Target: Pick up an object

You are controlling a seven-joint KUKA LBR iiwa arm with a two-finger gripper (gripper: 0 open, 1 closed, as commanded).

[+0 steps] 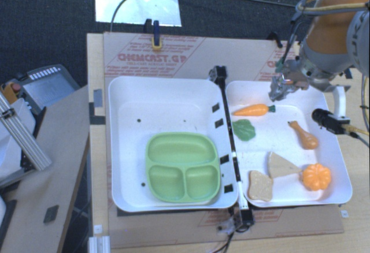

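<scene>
One gripper point(280, 89) hovers just above carrot point(252, 110); nothing held.

A green three-compartment tray point(184, 167) lies in the left white bin point(124, 96). Behind the bins, a yellow clamp point(156, 35) grips the board's edge; at far left sits what may be a grey handheld console point(45, 85).

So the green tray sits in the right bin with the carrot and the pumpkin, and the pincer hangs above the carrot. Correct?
Not quite. The camera view shows the green tray in the left bin, alone. The carrot and pumpkin do lie in the right bin, and the pincer does hang above the carrot.
</scene>
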